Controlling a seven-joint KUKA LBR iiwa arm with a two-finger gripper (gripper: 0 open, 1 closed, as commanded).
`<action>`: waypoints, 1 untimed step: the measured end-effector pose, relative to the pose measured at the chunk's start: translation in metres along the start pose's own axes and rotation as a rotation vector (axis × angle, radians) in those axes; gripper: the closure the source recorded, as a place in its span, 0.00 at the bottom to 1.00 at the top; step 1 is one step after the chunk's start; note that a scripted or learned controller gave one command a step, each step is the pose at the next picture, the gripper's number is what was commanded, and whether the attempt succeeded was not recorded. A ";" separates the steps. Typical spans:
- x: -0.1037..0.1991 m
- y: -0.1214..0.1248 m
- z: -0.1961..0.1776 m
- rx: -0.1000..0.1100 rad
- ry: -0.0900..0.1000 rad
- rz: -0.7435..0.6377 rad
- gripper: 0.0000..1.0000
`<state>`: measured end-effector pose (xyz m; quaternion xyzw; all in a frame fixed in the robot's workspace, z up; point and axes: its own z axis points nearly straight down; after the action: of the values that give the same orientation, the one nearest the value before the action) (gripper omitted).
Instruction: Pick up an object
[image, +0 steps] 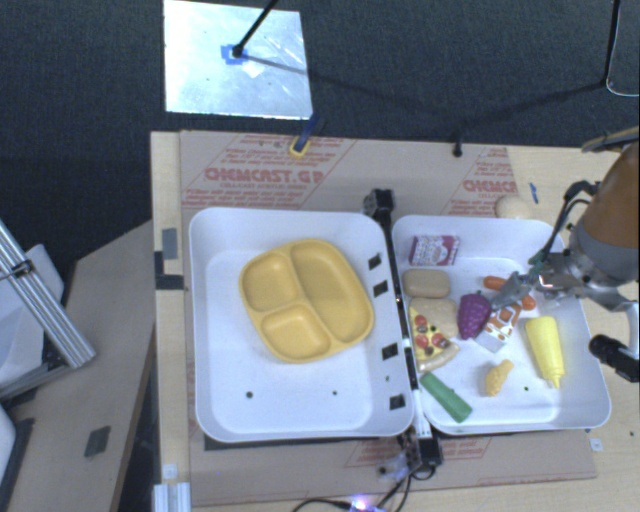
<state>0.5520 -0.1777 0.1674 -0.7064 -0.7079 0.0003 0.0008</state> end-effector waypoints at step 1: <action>0.010 -0.002 0.051 0.001 0.001 0.001 0.00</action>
<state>0.5497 -0.1672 0.1165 -0.7066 -0.7076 0.0004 0.0016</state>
